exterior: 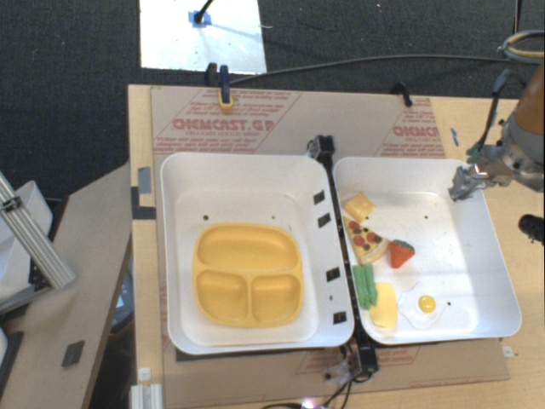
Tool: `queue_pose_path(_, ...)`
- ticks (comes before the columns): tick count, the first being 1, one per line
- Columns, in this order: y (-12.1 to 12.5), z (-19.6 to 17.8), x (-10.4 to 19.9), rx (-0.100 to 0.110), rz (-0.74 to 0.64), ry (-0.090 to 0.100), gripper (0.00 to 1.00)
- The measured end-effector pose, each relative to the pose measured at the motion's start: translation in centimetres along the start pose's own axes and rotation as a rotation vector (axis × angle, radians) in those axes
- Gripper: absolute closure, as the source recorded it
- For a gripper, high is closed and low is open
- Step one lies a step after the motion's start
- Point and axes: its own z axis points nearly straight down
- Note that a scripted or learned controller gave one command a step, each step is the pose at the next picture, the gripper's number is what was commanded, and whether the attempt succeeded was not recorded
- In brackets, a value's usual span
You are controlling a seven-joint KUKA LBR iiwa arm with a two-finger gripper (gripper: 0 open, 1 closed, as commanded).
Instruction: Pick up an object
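Gripper at right bin's far-right rim, jaws: can't tell | I target small red plastic strawberry, mid-bin: light, rigid, slick; pinch across body.

Arm: cut off by frame's right edge, upper right; body mostly out of frame. Gripper: small, finger state indiscernible. Grey equipment: cropped at left edge, identity unclear.

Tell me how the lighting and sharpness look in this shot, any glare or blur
Camera view: even, soft light; the right bin floor looks bright, slightly washed out; faint shadows under the toy food; the gripper at the right edge is a bit blurred; the yellow tray is sharp.
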Motion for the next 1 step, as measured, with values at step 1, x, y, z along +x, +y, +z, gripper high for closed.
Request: queue_pose_path(1,-0.62,-1.3,5.3,0.001,-0.004,0.002,1.0)
